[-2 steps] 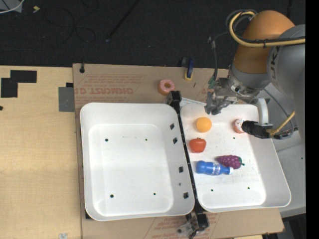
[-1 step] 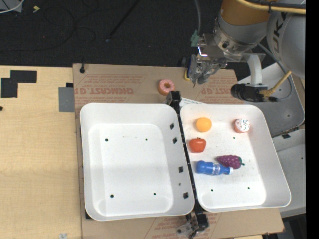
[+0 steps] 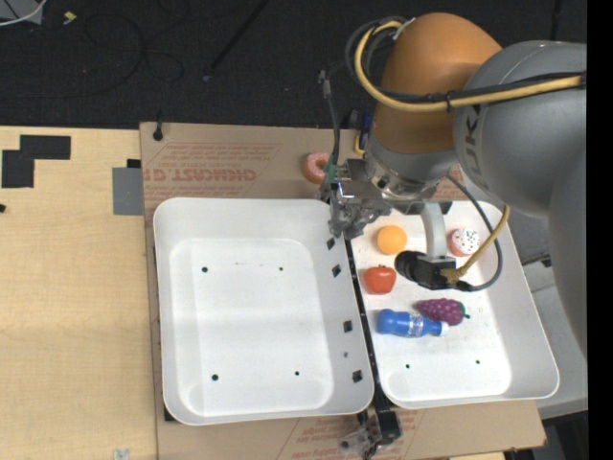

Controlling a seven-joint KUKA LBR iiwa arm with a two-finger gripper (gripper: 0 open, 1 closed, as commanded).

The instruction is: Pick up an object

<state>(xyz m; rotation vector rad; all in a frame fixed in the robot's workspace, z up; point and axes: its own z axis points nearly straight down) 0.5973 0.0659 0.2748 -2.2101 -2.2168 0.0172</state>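
Observation:
My gripper hangs over the upper left corner of the right bin, close to the wall it shares with the left bin. Nothing shows in its grasp. Just to its right lies an orange ball. Below that sits a red tomato. Nearer the front, a blue bottle lies on its side with a bunch of purple grapes beside it. A white speckled ball rests toward the right, partly behind the arm.
The left bin sits beside the right one, their walls touching. A pink ring lies on the cardboard behind the bins. The grey arm covers the right bin's upper right part.

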